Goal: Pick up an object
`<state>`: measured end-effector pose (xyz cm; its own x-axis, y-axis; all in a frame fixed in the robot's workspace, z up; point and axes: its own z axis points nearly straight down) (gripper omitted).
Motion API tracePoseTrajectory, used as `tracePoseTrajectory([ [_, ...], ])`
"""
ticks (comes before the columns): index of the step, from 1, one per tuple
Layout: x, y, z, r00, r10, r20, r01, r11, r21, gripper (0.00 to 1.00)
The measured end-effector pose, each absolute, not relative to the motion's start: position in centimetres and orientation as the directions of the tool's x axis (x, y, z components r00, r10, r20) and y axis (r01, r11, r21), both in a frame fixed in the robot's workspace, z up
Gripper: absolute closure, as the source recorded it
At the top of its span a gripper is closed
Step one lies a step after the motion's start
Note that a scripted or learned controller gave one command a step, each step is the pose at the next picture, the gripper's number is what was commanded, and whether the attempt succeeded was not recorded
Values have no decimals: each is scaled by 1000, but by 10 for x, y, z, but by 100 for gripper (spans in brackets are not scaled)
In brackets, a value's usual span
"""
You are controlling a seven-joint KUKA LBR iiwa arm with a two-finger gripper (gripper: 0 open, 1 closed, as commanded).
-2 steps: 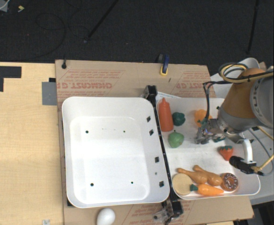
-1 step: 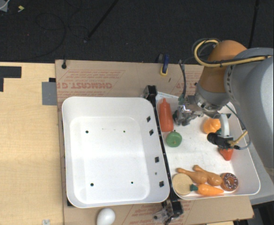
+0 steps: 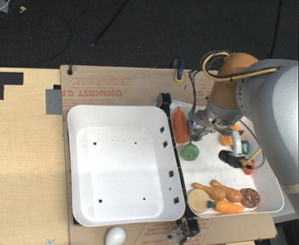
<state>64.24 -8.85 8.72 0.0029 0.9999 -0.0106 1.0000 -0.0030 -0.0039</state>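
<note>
My gripper (image 3: 198, 130) is low in the right bin (image 3: 272, 200), near its back left part. It hangs right beside an orange-red bottle-like toy (image 3: 180, 125) that lies along the bin's left wall. A green round toy (image 3: 190, 152) rests just in front of the gripper. At the bin's front lie a tan drumstick (image 3: 220, 190), a carrot (image 3: 228, 206), a chocolate donut (image 3: 250, 198) and a pale round biscuit (image 3: 197, 200). I see nothing between the fingers.
The left bin (image 3: 88, 121) stands beside the right one, with a black divider rail (image 3: 170, 147) between them. A white ball (image 3: 116, 235) lies on the bench in front of the left bin. Small orange pieces (image 3: 227, 140) sit under the wrist.
</note>
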Motion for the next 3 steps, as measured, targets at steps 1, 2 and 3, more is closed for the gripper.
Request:
tracePoseTrajectory([
  [1,570,-90,118,3,1000,1,1000,-3,-8,100],
  [2,573,-91,117,2,1000,0,1000,-2,-5,0],
  [3,615,-146,86,2,1000,-2,1000,-2,-2,0],
])
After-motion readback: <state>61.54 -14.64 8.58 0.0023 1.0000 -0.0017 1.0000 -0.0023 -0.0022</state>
